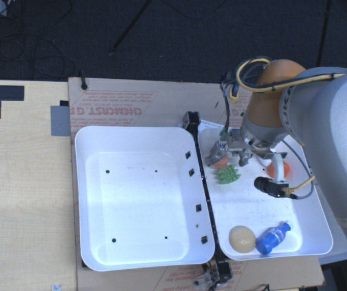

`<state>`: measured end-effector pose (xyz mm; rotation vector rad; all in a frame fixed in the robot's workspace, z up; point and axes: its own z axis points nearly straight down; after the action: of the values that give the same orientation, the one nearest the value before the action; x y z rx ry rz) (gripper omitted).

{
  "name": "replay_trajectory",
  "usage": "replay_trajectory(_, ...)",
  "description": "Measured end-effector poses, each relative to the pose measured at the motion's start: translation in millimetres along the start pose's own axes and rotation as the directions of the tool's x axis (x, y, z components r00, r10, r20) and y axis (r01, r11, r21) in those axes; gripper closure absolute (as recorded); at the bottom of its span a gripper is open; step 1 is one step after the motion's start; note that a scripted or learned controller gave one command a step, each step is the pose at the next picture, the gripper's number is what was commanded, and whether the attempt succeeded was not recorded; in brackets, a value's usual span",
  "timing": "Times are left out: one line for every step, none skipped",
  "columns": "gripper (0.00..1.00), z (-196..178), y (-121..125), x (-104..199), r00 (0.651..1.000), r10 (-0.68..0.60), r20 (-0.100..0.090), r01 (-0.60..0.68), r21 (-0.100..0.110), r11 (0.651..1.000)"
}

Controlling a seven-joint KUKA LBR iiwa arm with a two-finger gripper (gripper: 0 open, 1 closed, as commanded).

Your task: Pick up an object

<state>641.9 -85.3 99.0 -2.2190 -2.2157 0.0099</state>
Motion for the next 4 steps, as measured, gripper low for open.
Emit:
replay_trajectory(0.00, 12, 1, 0, 1.000, -0.002, 0.000, 0.002, -0.004, 1.000)
replay_trajectory(0.00, 12, 2, 5, 1.000, -0.002, -0.001, 0.002, -0.004, 1.000)
replay_trajectory(0.00, -54, 2, -7, 1.000, 0.000, 0.001, 0.000, -0.012, 1.000)
replay_trajectory(0.00, 15, -23, -30, 1.000, 0.000, -0.001, 0.000, 0.000, 1.000)
